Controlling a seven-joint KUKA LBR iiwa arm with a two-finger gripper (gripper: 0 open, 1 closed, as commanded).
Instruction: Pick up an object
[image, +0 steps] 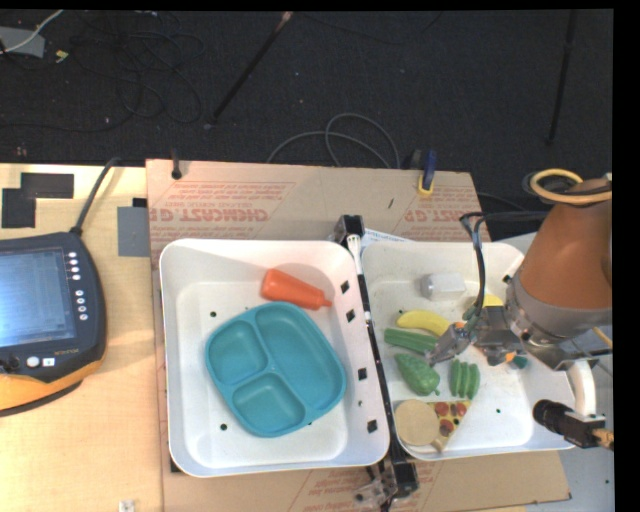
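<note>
The left bin (190, 300) holds a glossy teal three-compartment tray (274, 368) and a smooth orange carrot (294, 287). In the right bin (500, 425) lie a curved yellow banana (422, 321), green plastic vegetables (418, 375) and a pizza slice (428, 422). The gripper (462, 338) hovers over them, grip unclear.

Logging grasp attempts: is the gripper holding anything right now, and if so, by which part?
Cannot be told. The gripper sits low in the right bin among the green toy vegetables, beside the banana.
</note>
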